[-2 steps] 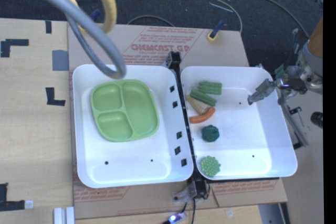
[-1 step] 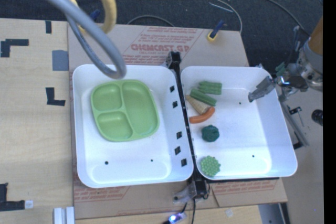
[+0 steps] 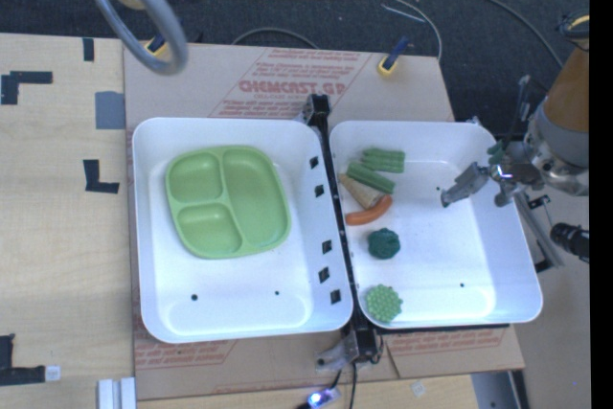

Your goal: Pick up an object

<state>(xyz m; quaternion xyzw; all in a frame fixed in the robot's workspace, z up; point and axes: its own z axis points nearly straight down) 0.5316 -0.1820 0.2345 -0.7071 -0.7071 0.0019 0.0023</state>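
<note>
2 shallow white bins sit side by side on a cardboard sheet (image 3: 287, 81). The left bin (image 3: 153, 302) carries a green 3-compartment plate (image 3: 228, 202), with bare floor along its near edge. In the right bin (image 3: 479, 302), the toy foods crowd the left wall: 2 ridged green bean pieces (image 3: 376, 168), a tan wedge (image 3: 359, 193), an orange carrot (image 3: 369, 214), a dark green broccoli floret (image 3: 384, 243) and a pale green bumpy round (image 3: 383, 302) at the near-left corner. The gripper (image 3: 476, 184) hovers by the right wall over bare floor, holding nothing; its jaw opening cannot be told. The arm (image 3: 565, 110) is cut off at the right.
</note>
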